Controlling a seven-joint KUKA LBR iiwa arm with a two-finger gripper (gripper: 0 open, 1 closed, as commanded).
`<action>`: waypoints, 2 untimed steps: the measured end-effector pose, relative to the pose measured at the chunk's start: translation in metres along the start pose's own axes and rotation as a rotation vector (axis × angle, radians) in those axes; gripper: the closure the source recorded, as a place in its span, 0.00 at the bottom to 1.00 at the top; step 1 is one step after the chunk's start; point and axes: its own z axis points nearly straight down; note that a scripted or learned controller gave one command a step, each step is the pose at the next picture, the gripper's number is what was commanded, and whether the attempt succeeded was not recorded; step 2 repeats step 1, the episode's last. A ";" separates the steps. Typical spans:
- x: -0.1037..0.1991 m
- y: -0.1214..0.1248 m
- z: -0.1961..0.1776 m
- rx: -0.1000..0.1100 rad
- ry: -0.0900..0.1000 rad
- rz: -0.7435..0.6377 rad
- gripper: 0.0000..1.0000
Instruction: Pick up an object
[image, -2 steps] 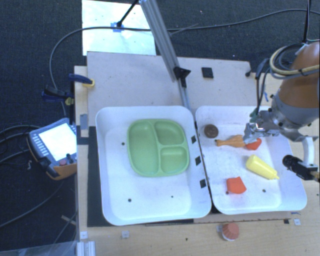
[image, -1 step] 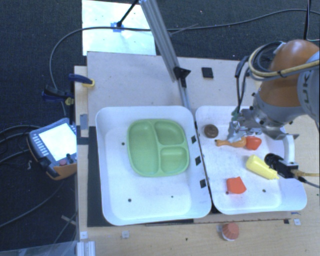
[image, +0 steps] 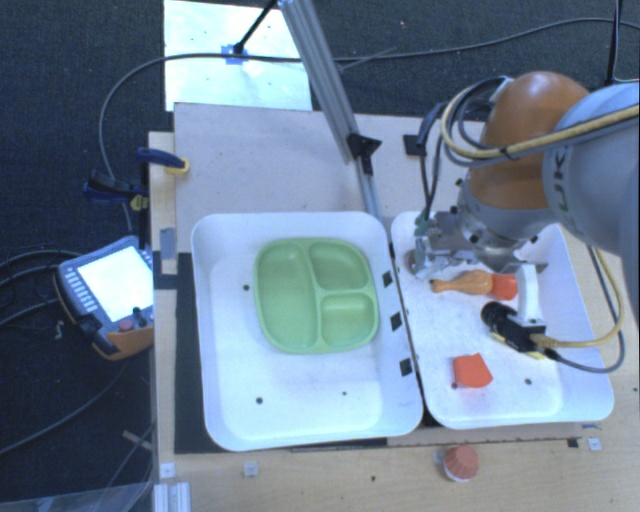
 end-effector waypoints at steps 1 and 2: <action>0.058 0.018 -0.006 -0.001 0.000 0.000 1.00; 0.058 0.018 -0.006 -0.001 0.000 0.000 1.00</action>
